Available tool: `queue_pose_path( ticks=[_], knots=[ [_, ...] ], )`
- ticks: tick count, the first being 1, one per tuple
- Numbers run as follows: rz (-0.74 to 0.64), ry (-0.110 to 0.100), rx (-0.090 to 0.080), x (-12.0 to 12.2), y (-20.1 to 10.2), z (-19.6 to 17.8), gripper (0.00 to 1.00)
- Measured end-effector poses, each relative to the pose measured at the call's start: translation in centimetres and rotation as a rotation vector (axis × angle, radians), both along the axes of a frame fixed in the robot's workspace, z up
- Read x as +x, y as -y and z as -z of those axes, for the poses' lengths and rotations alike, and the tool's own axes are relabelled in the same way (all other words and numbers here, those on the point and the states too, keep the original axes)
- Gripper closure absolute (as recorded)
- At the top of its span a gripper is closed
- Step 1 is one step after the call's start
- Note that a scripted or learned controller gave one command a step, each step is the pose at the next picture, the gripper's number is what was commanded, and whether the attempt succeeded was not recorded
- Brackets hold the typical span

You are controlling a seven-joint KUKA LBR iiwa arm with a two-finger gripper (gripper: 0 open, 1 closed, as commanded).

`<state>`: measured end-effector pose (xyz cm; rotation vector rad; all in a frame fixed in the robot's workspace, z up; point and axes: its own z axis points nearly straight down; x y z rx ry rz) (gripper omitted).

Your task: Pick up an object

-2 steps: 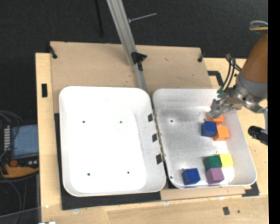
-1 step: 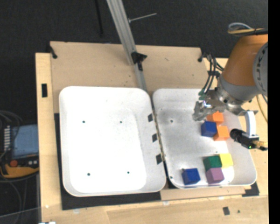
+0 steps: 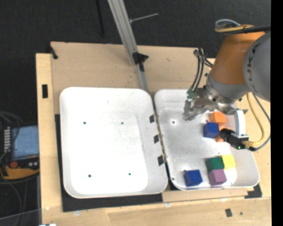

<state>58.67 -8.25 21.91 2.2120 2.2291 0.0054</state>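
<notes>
Blue block (image 3: 193,177) nearest: judged light, rigid, best gripped across flat sides. End effector (image 3: 190,111) state cannot be told; nothing seen held.

Even, bright overhead light, soft grain, faint shadows, dark surround beyond bench (image 3: 85,65).

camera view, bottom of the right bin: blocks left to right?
Blue block → purple block, with the green block just above it → yellow block.
</notes>
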Motion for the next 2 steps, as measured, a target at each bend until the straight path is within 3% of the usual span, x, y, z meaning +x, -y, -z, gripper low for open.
queue_pose_path(
  ticks=[2],
  knots=[
    [0.001,-0.004,-0.001,0.0,-10.6,-0.5,1.0]
  ],
)
